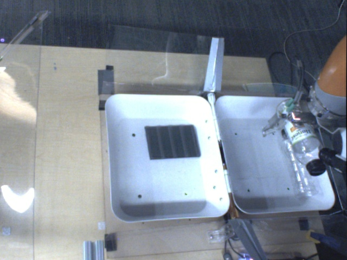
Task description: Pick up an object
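The arm enters from the right, its orange band at the frame's edge, and its end effector (pixel 283 118) sits low over the far right part of the right bin (pixel 244 161). A clear plastic bottle (pixel 300 145) with a white label lies in that bin, near its right wall, running from just beside the end effector toward the near right corner. Whether the end effector is apart, together or clamped on the bottle cannot be told; the metal parts and the transparent plastic blur into one another there. The left bin (pixel 124 161) holds 1 dark ribbed rectangular pad (pixel 172 142), lying flat near its middle, well apart from the arm. Both bins rest side by side on the wooden bench (pixel 59 145).

The task looks to be at the grasp stage, with the bottle as the likely target. Several things could spoil it from here. The bottle is smooth, round and lying on its side, so it could roll or squirt out as pressure comes on. It lies close to the bin's wall, which leaves little room on that side and risks a collision. A grip near 1 end would let the long body swing down and slip free on the lift.
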### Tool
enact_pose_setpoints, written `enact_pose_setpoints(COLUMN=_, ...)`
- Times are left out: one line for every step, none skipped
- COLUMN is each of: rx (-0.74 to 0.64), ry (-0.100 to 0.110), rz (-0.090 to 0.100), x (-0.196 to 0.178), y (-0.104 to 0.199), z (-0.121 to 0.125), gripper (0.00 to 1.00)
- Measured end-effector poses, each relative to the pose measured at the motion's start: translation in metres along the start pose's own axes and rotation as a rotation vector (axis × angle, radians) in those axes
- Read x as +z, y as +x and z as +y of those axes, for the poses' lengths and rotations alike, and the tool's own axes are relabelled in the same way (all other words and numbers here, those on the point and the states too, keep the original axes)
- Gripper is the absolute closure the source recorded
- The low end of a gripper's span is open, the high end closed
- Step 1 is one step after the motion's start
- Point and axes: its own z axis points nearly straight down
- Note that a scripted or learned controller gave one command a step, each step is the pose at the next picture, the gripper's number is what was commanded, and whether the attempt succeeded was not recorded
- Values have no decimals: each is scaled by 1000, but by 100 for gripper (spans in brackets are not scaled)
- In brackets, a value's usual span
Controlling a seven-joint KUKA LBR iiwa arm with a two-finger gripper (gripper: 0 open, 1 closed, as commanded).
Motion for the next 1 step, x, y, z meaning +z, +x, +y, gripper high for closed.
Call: enact_pose_setpoints(rx=11, ry=-1, rz=-1, x=28, y=-31, z=83, gripper=0)
